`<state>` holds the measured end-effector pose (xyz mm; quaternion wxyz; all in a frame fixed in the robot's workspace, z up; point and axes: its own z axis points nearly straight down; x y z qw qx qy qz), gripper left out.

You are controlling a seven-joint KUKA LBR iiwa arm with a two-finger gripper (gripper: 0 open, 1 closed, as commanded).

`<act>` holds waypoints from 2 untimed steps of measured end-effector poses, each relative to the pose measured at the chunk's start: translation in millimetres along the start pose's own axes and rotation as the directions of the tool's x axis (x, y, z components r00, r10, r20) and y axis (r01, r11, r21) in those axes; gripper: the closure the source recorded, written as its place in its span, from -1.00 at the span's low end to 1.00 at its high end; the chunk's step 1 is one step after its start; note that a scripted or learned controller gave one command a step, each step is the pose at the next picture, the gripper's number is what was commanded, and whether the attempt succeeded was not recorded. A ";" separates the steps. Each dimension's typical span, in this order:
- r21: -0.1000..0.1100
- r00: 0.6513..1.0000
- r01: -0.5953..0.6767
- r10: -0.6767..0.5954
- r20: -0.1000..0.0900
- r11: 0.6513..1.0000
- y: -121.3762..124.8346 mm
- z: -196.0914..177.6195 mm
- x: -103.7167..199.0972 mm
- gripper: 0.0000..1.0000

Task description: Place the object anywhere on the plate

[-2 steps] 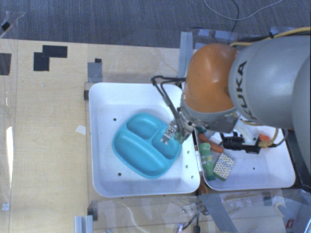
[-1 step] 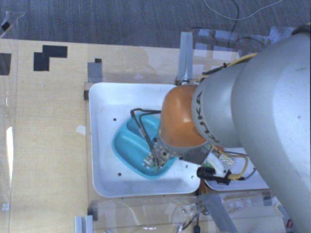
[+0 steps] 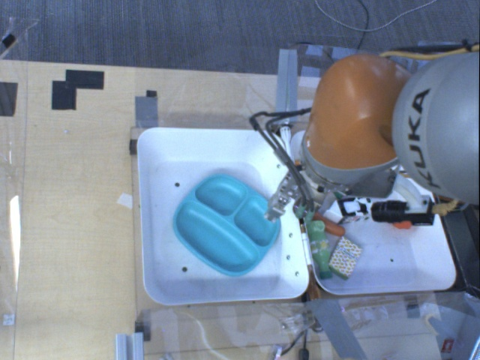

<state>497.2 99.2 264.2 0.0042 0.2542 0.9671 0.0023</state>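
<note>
The gripper [image 3: 279, 205] is seen above the right edge of the blue compartmented plate [image 3: 225, 223], which lies in the left bin [image 3: 161, 201]. How the gripper is set cannot be told, nor can anything be made out in its hold. Several small objects [image 3: 334, 250] lie in the right bin [image 3: 420, 268], near its left wall. The placing step is judged to be in hand; a descent over the plate would be called for next.
</note>
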 end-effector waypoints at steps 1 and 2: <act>0.001 0.996 -0.093 0.093 0.003 0.996 -120.6 -173.7 -59.4 1.00; 0.000 0.995 -0.103 0.103 -0.001 0.995 24.8 -172.2 23.3 1.00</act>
